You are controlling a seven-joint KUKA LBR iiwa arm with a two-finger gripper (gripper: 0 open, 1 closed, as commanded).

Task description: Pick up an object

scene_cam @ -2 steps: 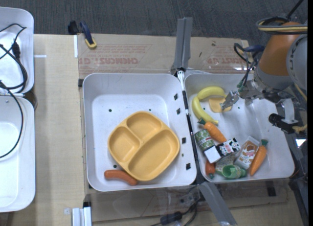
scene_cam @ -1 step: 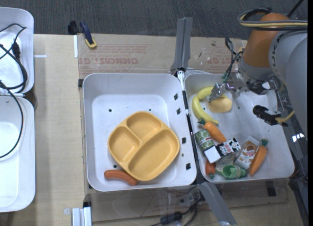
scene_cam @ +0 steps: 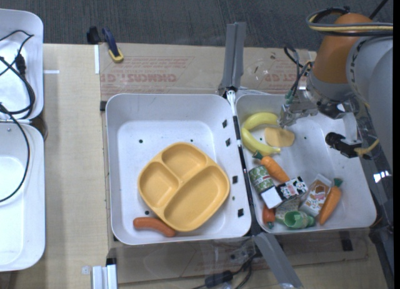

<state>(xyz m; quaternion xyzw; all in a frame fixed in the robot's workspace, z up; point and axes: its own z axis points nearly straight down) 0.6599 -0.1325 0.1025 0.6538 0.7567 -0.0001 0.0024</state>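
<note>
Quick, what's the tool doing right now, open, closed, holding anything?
Tool: low in the right bin, at the pale yellow piece beside the banana; open or closed cannot be told.

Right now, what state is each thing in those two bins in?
Yellow divided plate: flat, upright, left bin.
Sausage: lying by the plate's near edge.
Banana: lying in right bin.
End effector: low over the banana.
Two carrots: lying flat.

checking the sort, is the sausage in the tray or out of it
Out. The sausage lies on the left bin's floor, against the tray's near edge, not in a compartment.
</note>
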